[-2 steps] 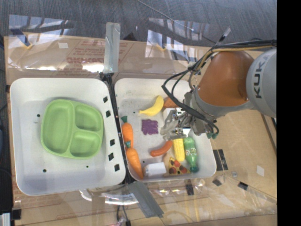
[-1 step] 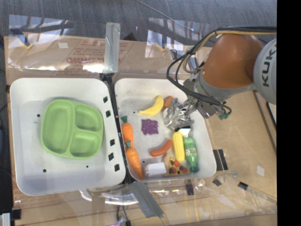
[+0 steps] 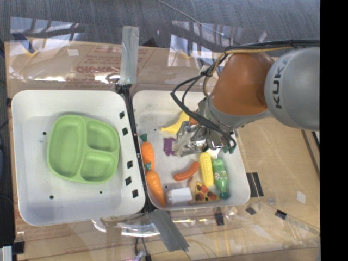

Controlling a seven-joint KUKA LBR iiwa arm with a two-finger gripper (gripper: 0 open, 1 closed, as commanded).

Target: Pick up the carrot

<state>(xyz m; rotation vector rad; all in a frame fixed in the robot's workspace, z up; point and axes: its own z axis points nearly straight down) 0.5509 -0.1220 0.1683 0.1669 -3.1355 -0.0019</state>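
Note:
Two orange carrots lie along the left wall of the right bin (image 3: pixel 157 105): one (image 3: pixel 147 152) higher up, another (image 3: pixel 155 186) below it near the front left corner. My gripper (image 3: pixel 187 143) hangs over the middle of that bin, to the right of the upper carrot and apart from it. It sits just beside a purple toy (image 3: pixel 170 145) and below a yellow banana (image 3: pixel 176 125). The arm's orange band and grey wrist cover the bin's back right part.
A green divided plate (image 3: pixel 83 147) rests in the left bin (image 3: pixel 27 113). The right bin also holds a corn cob (image 3: pixel 206 168), a green bottle (image 3: pixel 220 177), a reddish sausage (image 3: pixel 186 171), a white block (image 3: pixel 179 194) and small fruit (image 3: pixel 202 192). Black cables loop above the wrist.

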